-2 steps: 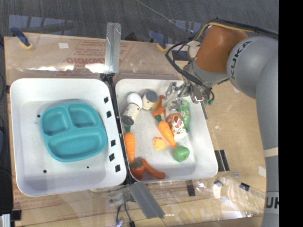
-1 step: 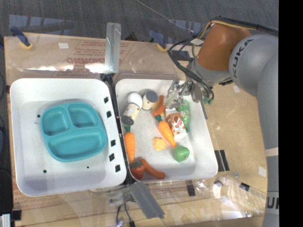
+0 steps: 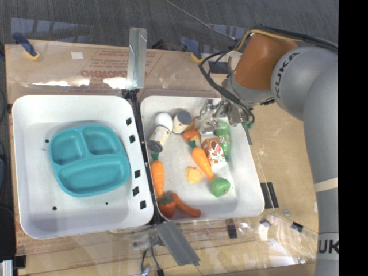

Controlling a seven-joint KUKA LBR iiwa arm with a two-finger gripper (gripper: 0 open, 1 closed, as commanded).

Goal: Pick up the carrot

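A: Camera view, quick. Where was the pincer (image 3: 211,115)?
B: Low over the far part of the right bin (image 3: 253,180), under the orange-banded arm (image 3: 299,76). Couldn't tell how it was set, too cluttered and blurry there.
A: Carrot?
B: Two carrot-like pieces. One carrot (image 3: 202,161) lay on a slant mid-bin, touching the printed carton (image 3: 214,150). A second carrot (image 3: 157,178) lay lengthwise along the bin's left wall. Nothing visibly between the pincer tips.
A: Other stuff in that bin?
B: White bottle (image 3: 160,130) and a small can (image 3: 183,119) toward the far left, a green bottle (image 3: 223,138) just beside the carton, a green pepper (image 3: 219,186) near the right wall, a yellow-orange piece (image 3: 194,175) between pepper and second carrot, a red pepper (image 3: 177,206) at the near edge.
A: Left bin?
B: Left bin (image 3: 29,211) held a teal divided plate (image 3: 89,160), lying flat. Both bins sat side by side on the desk (image 3: 287,154).
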